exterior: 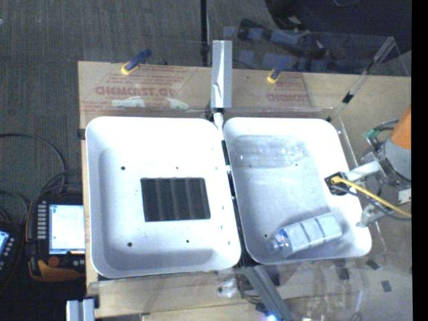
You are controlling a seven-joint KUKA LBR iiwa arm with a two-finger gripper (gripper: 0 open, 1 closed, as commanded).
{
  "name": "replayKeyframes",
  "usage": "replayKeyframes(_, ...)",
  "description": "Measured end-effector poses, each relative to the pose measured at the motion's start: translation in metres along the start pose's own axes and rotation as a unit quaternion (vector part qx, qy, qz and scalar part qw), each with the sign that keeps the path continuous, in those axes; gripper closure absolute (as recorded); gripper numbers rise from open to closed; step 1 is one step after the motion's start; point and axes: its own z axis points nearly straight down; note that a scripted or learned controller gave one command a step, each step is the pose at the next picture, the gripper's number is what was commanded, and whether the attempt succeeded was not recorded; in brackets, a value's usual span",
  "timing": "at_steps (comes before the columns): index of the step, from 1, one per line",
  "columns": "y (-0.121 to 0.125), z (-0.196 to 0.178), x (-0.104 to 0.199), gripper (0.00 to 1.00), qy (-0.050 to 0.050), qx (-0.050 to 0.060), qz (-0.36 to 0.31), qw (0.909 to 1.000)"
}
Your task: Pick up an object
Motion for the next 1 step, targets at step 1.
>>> replayKeyframes(1, -0.0002, -0.0088, 0.0004, 1.00, -0.002, 0.000, -0.001, 1.0000)
